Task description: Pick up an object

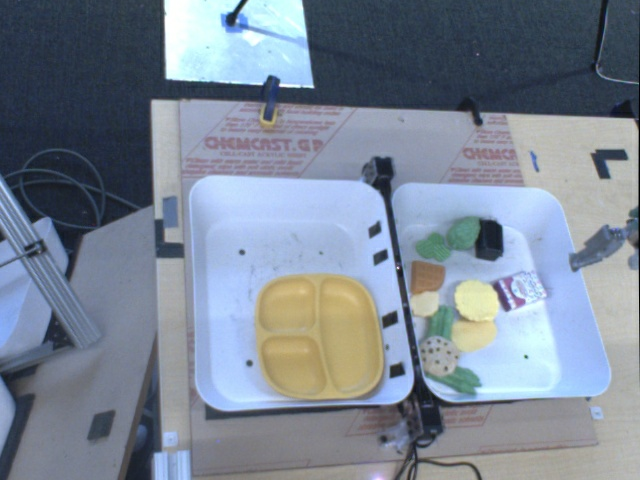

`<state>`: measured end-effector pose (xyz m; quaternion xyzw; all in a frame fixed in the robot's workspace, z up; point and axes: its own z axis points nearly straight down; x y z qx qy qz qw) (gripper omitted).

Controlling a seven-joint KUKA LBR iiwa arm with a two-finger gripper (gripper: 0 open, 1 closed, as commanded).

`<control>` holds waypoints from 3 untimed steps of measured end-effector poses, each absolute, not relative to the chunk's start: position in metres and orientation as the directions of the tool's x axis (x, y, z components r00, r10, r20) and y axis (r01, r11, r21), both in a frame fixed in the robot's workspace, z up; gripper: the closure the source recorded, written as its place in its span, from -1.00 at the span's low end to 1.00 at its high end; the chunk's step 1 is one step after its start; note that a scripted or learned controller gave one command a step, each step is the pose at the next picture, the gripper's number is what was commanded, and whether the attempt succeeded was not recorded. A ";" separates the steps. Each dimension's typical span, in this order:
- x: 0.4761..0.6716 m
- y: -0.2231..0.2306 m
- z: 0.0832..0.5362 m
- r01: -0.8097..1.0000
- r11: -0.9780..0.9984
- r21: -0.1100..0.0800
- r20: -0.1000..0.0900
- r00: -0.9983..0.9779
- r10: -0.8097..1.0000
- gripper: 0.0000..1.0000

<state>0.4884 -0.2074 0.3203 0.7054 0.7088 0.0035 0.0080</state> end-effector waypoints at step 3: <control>0.485 -0.206 0.164 1.000 0.001 -0.008 0.004 -0.001 1.000 -1.00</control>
